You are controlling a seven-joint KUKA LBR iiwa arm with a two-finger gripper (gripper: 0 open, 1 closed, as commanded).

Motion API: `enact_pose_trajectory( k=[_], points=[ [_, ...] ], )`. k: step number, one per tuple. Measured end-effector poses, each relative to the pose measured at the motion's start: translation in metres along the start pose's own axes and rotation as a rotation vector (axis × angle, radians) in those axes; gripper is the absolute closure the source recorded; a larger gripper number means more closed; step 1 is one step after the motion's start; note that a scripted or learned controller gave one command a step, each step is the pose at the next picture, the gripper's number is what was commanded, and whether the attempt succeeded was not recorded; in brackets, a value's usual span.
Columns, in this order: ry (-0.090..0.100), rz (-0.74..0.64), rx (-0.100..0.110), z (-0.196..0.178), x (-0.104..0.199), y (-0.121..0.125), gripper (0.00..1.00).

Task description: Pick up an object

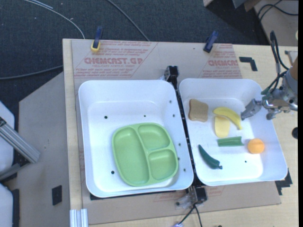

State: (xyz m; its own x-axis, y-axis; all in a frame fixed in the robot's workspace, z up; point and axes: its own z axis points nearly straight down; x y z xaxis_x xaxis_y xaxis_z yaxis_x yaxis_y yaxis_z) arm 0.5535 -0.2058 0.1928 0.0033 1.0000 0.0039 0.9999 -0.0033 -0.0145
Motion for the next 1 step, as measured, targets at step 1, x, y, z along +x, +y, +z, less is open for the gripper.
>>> enact_pose_trajectory(
  k=[1],
  points=[
    [-0.003,-0.003,-0.013,-0.0069,0.0004,0.0032,0.0]
  ],
)
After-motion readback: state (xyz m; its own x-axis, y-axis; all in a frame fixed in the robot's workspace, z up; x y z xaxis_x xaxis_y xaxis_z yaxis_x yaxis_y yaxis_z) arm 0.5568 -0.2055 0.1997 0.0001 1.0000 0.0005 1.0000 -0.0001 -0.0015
